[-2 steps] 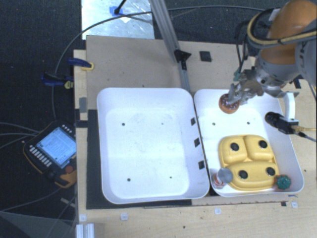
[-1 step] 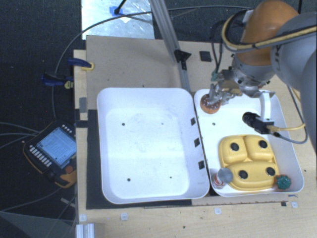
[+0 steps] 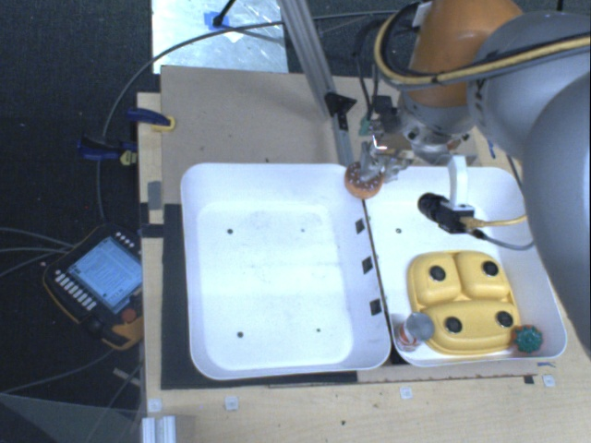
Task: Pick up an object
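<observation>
My gripper [image 3: 371, 166] hangs over the back end of the divide between the two bins. It is shut on a small round brown object [image 3: 364, 184], which sits at the fingertips just above the rims. In the right bin [image 3: 399, 247] lie a yellow moulded piece with four dark holes [image 3: 459, 301], a small grey object [image 3: 418, 327] at its front left, and a small teal object [image 3: 527, 340] in the front right corner. The left bin [image 3: 192, 247] shows a bare white floor.
A black piece with a yellow cable [image 3: 445, 212] hangs over the back of the right bin, under the arm. The grey arm with its orange band [image 3: 462, 26] covers the top right. A teach pendant [image 3: 97, 280] lies off the bench to the left.
</observation>
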Controlling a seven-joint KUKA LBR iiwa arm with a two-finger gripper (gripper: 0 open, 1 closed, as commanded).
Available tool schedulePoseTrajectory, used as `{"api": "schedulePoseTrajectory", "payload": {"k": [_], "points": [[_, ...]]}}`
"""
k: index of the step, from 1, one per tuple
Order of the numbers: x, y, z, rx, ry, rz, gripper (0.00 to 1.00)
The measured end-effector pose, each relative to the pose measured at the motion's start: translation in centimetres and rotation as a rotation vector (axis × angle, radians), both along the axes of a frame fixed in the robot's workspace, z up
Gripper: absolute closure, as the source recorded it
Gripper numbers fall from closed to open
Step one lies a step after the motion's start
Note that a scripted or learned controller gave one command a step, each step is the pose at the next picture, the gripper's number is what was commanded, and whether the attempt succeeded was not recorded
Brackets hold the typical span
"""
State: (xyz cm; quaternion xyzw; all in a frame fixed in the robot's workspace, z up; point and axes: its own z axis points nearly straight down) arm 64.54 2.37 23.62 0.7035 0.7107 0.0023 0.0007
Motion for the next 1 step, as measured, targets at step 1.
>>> {"api": "schedulePoseTrajectory", "payload": {"k": [1], "points": [[0.94,5.33,-1.57,0.000,0.002,0.000,1.00]]}}
